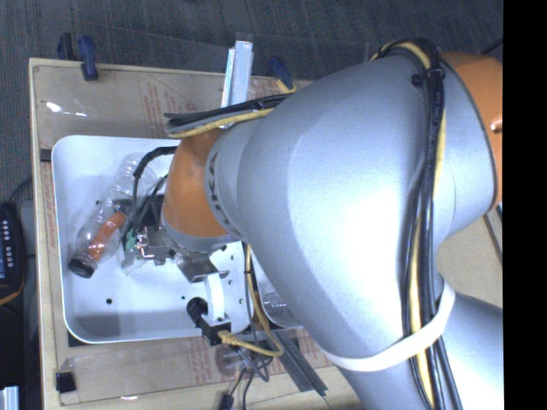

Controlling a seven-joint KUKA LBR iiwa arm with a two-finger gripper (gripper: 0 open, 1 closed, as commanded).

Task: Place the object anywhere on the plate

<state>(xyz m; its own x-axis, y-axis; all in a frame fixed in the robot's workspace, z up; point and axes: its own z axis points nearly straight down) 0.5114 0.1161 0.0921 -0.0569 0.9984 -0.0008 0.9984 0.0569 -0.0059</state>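
- Clearly, in the camera view the grey arm (359, 212) covers most of the bench, and its orange band (192, 190) sits above the left white bin (64, 229).
- The gripper (141, 244) hangs low over this bin; whether it is spread or pressed together, I cannot tell, because the wrist and cables hide it.
- Just to the left of the gripper, almost touching it, lies a small bottle (96, 242) with an orange middle and a dark cap, tilted with the cap pointing away and down-left.
- Above the gripper, toward the far wall of the bin, there is a clear crumpled plastic piece (132, 176).
- I judge the bottle to be light, stiff and smooth, so it may slip or roll; the best place to take it is across the orange middle, not at the cap.
- A plate I cannot make out with certainty; the arm hides the bin to the right of the gripper.
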